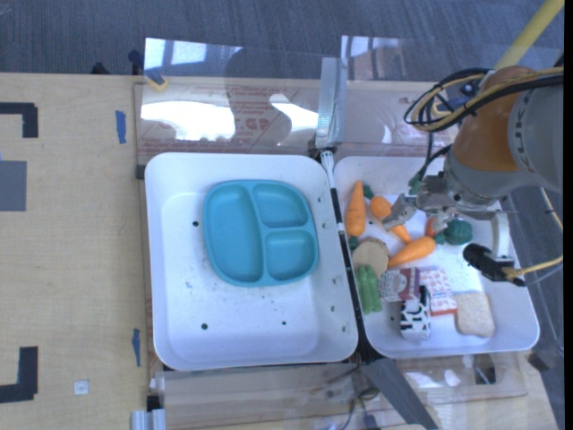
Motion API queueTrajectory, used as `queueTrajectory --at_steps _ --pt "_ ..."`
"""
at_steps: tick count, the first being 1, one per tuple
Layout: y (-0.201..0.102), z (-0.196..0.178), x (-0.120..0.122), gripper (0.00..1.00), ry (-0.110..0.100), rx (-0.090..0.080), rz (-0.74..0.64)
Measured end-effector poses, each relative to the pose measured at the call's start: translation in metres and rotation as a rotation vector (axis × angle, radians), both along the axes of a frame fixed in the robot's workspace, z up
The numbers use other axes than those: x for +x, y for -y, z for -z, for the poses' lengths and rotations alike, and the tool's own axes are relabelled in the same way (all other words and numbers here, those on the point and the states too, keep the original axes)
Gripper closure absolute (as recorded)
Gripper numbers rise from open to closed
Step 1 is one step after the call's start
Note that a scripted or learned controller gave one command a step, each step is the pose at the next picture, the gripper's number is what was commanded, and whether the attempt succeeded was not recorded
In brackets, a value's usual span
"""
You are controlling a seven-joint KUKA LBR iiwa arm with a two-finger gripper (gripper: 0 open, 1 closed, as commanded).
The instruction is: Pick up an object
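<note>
Camera view shows the claw [428, 206] low in the right bin [515, 334] above toy carrots [412, 251], finger state impossible to tell.

Teal plate [260, 231], white bins [179, 330] — orange carrots [356, 208], black-and-white cow [414, 316]

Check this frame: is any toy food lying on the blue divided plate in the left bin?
No. The blue divided plate shows bare compartments, and the toy food, such as the carrot, lies in the right bin.
</note>
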State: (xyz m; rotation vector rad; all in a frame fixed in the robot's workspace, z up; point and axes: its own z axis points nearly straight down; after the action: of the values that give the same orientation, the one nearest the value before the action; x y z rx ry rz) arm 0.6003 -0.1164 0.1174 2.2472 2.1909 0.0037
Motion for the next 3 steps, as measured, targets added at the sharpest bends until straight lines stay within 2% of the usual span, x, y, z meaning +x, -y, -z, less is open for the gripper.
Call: queueTrajectory --at_steps 1,2,3 --pt "-0.007 0.030 -0.001 0.00 0.000 0.000 -0.059" --pt "-0.007 0.018 0.001 1.00 0.006 -0.001 -0.059" --pt "-0.006 0.019 0.001 0.00 0.005 -0.001 -0.058"
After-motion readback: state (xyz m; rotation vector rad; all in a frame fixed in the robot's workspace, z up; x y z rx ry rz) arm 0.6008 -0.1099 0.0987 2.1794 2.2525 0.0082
